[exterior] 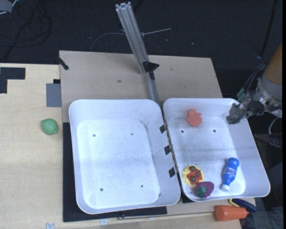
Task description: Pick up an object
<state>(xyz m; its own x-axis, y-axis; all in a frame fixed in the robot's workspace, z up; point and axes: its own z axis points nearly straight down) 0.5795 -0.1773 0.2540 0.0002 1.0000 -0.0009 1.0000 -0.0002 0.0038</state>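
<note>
Arm: I see the grey arm entering from the right edge, with its orange band partly visible at the upper right, above the wrist.
Gripper: the gripper sits over the upper right rim of the right bin, at the bin's far right corner. Dark cables run from the wrist behind it.
Gripper state: I cannot tell from this view how the gripper stands; it reads as a small dark mass against the rim. I see nothing held in it.
Right bin contents: an orange-red toy lies near the upper middle, well apart from the gripper. A blue bottle with a white cap end lies tilted near the lower right. A yellow item with red spots lies at the lower left, and a purple and green item lies just below it, touching or nearly so.
Left bin: the left bin stands beside the right bin, their inner rims meeting along a line of black clips.
Bench: a green ball rests on the light wood surface to the left of the left bin. An orange object lies outside the right bin, just below its lower rim.
Fixture: a metal rail slants up from between the bins toward the top of the view.
</note>
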